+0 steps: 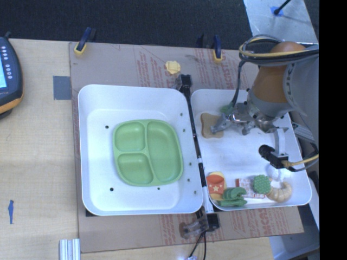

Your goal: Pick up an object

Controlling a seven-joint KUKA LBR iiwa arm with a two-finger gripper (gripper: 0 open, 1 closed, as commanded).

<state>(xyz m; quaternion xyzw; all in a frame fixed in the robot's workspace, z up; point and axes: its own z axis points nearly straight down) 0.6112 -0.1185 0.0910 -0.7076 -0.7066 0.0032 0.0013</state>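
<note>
arm: grey KUKA arm [282, 80] with orange band reaches in from the right, wrist over the upper half of the right bin [244, 156].
end effector: end effector [219, 124] sits low at the upper-left of the right bin, metal tips at or just beside the tan piece; can't tell if the tips are spread or pressed together, and nothing is visibly pinched between them.
tan piece: flat tan toy [210, 124], bread-slice-like, lies in the right bin's upper-left corner, partly under the tips.
near-edge cluster: red-and-yellow box with star [216, 184], green bean-pod toy [234, 196], small flat red-and-white packet [246, 184], green knobbly round toy [261, 183], croissant toy [280, 192] — all bunched along the right bin's near rim, well apart from the end effector.
left bin: left bin [97, 118] holds a green three-compartment plate [147, 152], centred, compartments bare.
cable: black fitting and yellow cable [274, 156] hang off the wrist over the right side of the right bin.
tabletop: wooden tabletop [38, 167]; small yellow object [173, 67] behind the bins; pendant [8, 75] at far left edge.
</note>
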